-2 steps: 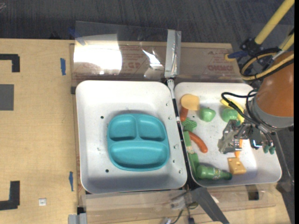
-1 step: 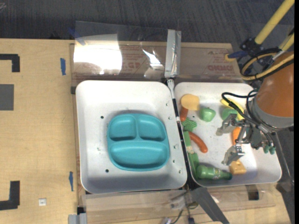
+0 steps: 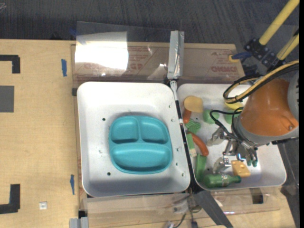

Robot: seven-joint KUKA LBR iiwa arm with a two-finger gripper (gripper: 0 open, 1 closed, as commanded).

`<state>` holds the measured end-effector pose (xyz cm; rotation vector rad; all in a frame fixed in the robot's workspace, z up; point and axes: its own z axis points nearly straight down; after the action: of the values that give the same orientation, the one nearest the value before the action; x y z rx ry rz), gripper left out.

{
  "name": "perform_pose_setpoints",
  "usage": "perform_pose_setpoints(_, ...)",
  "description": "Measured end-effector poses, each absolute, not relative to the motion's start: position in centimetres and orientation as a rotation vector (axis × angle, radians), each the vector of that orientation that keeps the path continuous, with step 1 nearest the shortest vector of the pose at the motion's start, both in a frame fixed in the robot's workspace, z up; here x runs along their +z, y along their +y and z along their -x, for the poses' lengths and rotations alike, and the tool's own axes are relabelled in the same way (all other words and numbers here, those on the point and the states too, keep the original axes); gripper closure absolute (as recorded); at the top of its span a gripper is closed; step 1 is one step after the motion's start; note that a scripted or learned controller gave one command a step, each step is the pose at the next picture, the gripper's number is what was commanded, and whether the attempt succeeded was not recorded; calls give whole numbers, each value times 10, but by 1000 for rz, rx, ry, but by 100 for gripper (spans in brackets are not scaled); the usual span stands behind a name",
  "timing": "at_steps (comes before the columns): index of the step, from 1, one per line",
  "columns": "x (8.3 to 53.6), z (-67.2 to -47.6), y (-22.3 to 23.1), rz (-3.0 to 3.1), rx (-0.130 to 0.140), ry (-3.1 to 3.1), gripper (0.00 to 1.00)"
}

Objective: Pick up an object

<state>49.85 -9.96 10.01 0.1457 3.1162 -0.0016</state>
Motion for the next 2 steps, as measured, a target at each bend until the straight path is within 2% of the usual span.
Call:
perform_pose_setpoints(1, 89, -507, -93, -513, 0, 3094, 0)
perform_pose_setpoints(2, 109, -632, -112, -171, 1, 3133, 0)
